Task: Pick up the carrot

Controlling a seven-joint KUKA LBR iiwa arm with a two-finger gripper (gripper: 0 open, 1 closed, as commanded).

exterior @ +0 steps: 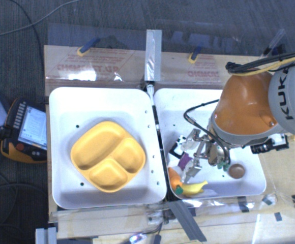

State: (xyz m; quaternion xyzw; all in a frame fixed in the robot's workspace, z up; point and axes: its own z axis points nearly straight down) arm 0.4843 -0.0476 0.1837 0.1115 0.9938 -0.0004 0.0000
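Robotics lab, not a home or kitchen. An industrial KUKA arm [254, 105] is reaching over two white bins [61, 136] sitting side by side on a bench. A teach pendant [25, 136] is lying on dark carpet at 9 o'clock, with loose black cables [30, 19] trailing toward 11 o'clock. Clamps [88, 46] at 12 o'clock are pinning a clear sheet over a board. Toy food is sitting in the right bin [249, 187], and a yellow divided tray [108, 155] in the left.
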